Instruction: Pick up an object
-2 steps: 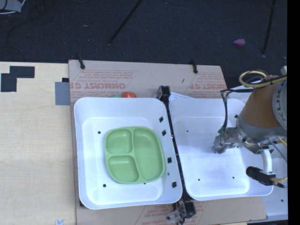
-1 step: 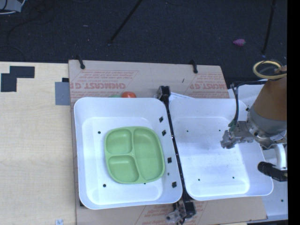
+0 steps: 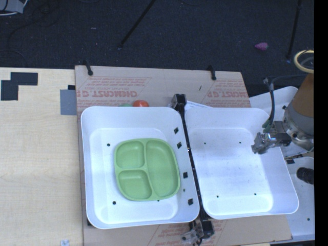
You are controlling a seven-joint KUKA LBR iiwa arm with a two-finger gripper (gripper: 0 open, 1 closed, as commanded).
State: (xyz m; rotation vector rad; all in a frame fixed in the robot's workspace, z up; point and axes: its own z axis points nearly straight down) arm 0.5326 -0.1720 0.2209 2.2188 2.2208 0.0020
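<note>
A light green divided plate with three compartments lies flat in the left white bin. The gripper hangs at the right side of the right white bin, near that bin's right wall, far from the plate. It looks small and dark against the white floor. I see nothing between its fingers. The arm's orange band shows at the right edge of the view above it.
A small red-orange object and a bit of green beside it lie just behind the left bin's back rim, on the cardboard sheet. A black divider clamp runs between the bins. A pale wooden bench spreads left.
</note>
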